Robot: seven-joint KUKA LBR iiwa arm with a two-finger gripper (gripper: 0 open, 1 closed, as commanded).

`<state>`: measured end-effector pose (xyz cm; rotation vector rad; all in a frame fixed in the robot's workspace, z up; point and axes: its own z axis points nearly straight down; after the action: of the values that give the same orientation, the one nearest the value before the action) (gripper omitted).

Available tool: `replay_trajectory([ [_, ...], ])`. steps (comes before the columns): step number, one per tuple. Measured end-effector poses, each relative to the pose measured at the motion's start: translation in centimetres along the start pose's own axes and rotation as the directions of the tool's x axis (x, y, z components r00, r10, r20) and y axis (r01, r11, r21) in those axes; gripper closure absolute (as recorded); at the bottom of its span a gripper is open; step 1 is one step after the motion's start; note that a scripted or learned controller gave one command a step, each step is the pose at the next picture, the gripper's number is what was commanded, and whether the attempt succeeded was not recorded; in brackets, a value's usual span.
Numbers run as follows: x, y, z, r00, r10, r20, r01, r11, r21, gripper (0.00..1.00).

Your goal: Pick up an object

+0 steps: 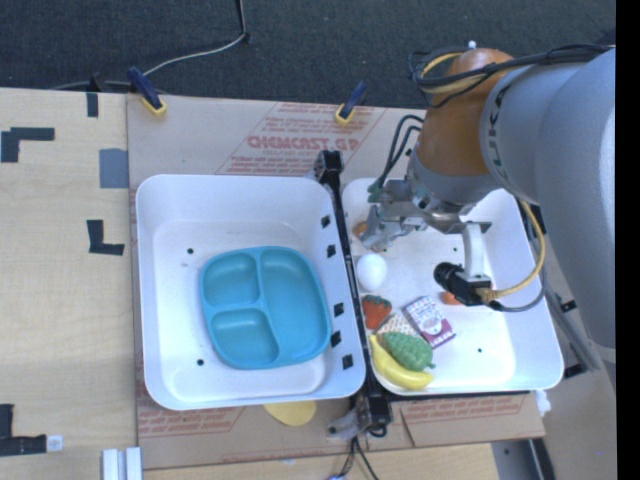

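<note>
My gripper hangs low over the back left part of the right bin, close to the divider between the bins. Just in front of it lies a white egg, apart from the gripper. Further forward lie an orange-red toy, a small white and purple carton, a green bumpy toy and a yellow banana. The wrist hides the gripper's tips.
The left bin holds a blue divided plate. A flat yellow thing pokes out under that bin's front edge. The grey arm with its orange band covers the right bin's back right part.
</note>
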<state>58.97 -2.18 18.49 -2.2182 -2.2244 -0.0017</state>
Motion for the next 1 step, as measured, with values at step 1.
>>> replay_trajectory([
  [1,-6.19,0.37,0.10,1.000,0.003,0.003,-0.003,1.000,0.002,1.00],
])
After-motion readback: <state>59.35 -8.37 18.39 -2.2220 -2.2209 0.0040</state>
